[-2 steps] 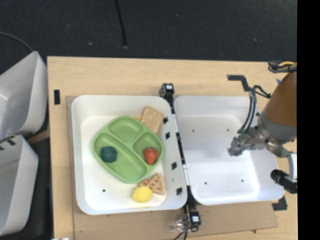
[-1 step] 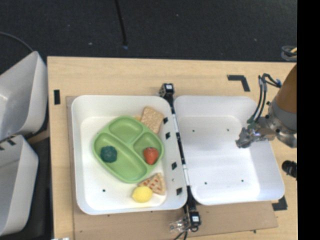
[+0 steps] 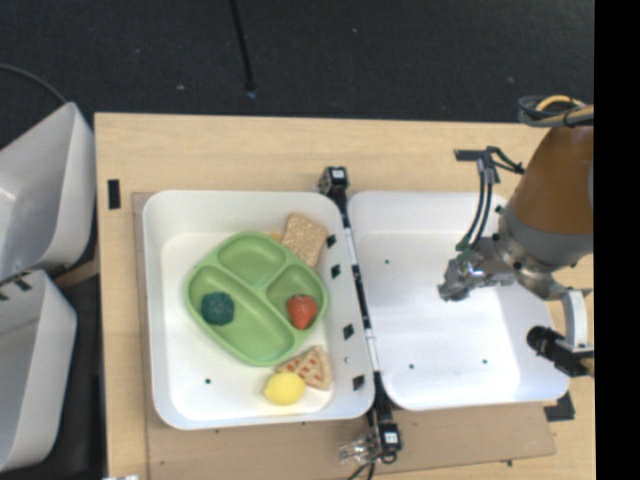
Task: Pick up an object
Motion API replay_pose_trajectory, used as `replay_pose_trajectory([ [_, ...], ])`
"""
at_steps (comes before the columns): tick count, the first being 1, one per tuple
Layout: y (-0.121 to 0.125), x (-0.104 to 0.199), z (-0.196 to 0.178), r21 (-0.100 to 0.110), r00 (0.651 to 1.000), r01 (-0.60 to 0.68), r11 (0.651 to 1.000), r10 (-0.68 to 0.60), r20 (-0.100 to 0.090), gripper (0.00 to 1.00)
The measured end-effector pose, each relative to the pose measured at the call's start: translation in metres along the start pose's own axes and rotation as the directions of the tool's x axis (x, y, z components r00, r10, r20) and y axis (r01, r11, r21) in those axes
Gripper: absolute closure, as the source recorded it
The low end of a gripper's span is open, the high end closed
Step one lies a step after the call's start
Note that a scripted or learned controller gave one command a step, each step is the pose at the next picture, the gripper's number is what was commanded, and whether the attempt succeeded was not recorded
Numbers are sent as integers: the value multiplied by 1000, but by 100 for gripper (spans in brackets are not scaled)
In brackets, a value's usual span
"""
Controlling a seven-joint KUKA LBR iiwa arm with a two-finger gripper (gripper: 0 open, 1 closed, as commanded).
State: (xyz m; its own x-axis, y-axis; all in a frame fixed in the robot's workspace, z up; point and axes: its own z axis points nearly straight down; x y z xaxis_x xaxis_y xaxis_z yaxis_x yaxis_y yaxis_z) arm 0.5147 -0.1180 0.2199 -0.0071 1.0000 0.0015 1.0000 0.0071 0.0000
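Gripper (image 3: 455, 280) hangs over right white bin (image 3: 420, 358).

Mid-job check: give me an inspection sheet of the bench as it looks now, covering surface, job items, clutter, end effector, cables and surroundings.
Surface: wooden bench bearing a left bin and a right bin, side by side.
Job's things: in the left bin, a green divided plate holding a dark teal item and a red item; cracker, pizza-like slice and yellow item beside the plate.
Clutter: nothing seen.
Grippers: end effector over the right bin, nothing seen in it.
Cables: black cable on the dark floor.
Surroundings: white containers left of the bench.
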Motion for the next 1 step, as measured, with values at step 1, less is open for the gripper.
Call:
replay_pose_trajectory([
  [1, 3, 54, 5, 0, 1000, 0, 1000, 0, 0, 100],
])
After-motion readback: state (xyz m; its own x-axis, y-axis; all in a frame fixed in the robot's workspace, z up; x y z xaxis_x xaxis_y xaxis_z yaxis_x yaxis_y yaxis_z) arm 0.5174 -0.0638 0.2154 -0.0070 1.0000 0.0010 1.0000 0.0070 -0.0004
